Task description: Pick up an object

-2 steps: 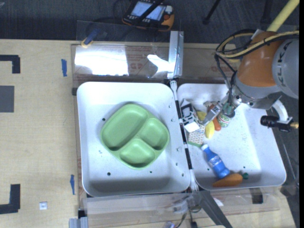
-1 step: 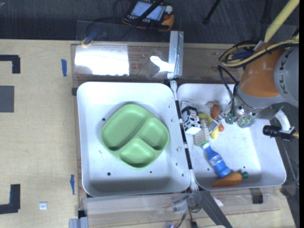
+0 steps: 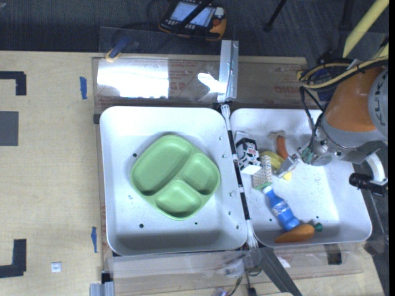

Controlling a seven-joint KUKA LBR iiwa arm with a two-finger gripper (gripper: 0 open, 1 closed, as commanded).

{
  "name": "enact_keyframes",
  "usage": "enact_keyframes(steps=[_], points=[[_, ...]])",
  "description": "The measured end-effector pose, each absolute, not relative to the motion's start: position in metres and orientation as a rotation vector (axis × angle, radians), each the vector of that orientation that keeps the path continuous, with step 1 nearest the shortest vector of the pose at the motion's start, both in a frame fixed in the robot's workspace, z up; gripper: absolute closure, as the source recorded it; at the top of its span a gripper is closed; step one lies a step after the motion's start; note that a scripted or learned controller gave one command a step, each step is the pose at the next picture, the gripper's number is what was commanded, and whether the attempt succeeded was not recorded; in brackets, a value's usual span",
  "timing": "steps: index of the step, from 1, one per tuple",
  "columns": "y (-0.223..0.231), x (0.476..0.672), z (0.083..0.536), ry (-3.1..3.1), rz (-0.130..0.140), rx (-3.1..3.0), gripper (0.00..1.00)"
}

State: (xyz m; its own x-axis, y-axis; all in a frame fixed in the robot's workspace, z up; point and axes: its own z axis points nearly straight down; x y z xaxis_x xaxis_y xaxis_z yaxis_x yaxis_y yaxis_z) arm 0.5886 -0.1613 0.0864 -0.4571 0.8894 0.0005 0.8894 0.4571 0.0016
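Objects for picking lie heaped in the right bin [image 3: 345, 221], most of them just to the left of the claw [image 3: 289, 165]. In the camera view the nearest is a yellow piece [image 3: 273, 161] touching or all but touching the claw's tip, with a speckled grey card-like piece [image 3: 261, 178] just below it. Up and to the left sits a small orange item [image 3: 281, 145]; further left is a black-and-white patterned thing [image 3: 247, 153] against the bin's dividing wall. Below the claw, well apart, a plastic bottle [image 3: 282, 209] with a blue label lies on its side, and a toy carrot [image 3: 297, 232] rests along the bin's near wall.

All of these look light. The bottle is probably smooth and rounded, so it may roll or slip; a grip across its middle, at right angles to its length, seems safest. The carrot looks stiff and narrow, easy to pinch across its body. The yellow piece is too small and blurred to judge for softness.

The arm [image 3: 352, 113] comes in from the right, its orange band high over the bin's far right corner, the wrist bent down and leftward so the claw points at the heap. Whether the claw is open or closed cannot be told at this size, and nothing is seen held in it.

The left bin [image 3: 117, 165] holds a green divided tray [image 3: 176, 175], far left of the claw.
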Motion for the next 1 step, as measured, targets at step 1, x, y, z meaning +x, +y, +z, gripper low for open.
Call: enact_keyframes(steps=[1], points=[[-0.1625,0.5897,0.0973,2.675,0.004,1.637,1.0]])
